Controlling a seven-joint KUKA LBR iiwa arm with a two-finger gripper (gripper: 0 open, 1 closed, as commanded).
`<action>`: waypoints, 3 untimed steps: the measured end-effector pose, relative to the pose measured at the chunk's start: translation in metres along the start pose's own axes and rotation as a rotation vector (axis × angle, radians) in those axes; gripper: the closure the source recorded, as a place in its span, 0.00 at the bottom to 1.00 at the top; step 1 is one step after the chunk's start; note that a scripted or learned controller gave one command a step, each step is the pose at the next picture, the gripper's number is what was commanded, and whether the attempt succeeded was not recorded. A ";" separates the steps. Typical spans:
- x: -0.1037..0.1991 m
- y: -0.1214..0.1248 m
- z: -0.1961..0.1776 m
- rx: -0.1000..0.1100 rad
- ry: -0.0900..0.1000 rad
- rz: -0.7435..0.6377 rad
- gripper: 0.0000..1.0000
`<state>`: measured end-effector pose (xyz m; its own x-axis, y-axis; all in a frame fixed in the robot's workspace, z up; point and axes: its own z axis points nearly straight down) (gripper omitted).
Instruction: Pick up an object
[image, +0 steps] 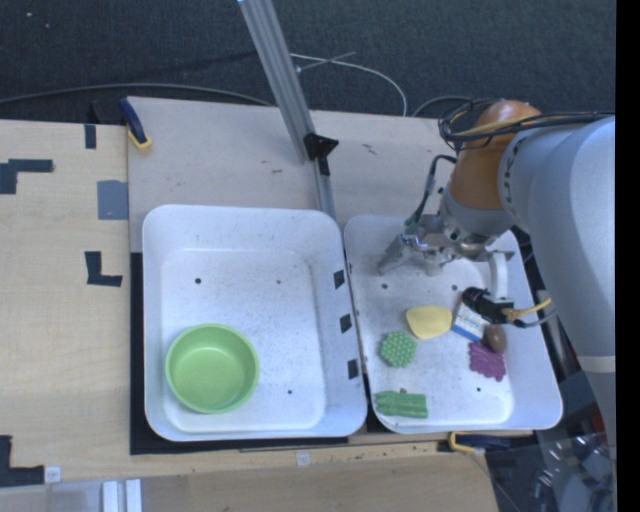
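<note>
Arm: You see the grey arm reach in from the right, its orange band bent over the far end of the right bin (530, 400); that posture brings the wrist in low and slanted, not straight down.
Gripper: The gripper (392, 262) points left toward the wall between the two bins. You cannot tell from this slant whether it is spread or pressed together, and nothing is visible pinched in it.
Candidates: Your possible picks lie in the nearer half of the right bin, apart from the tool: a yellow piece (429, 322), a round green textured ball (398, 349), a green block (401, 404) by the near rim, a purple cluster (487, 361), and a small brown item (494, 339) beside a blue-and-white piece (467, 326).
Left bin: The left bin (250, 250) holds a green bowl (212, 368) in its near left corner, well apart from the arm.
Stage: You would judge this as an approach with no pick made; the tool sits over bare floor, so any grasp calls for a move toward the near half.
Risk: The brown, blue-and-white and purple items sit close together, so a descent there could nudge a neighbour.
</note>
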<state>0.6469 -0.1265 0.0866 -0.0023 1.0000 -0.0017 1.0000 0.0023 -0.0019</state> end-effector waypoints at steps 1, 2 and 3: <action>0.001 0.000 -0.012 0.001 0.000 -0.001 1.00; -0.002 0.000 -0.075 -0.007 0.000 0.001 1.00; -0.004 -0.009 -0.128 -0.006 0.001 0.002 1.00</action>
<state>0.6377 -0.1302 0.2150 -0.0007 1.0000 -0.0010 1.0000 0.0007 0.0042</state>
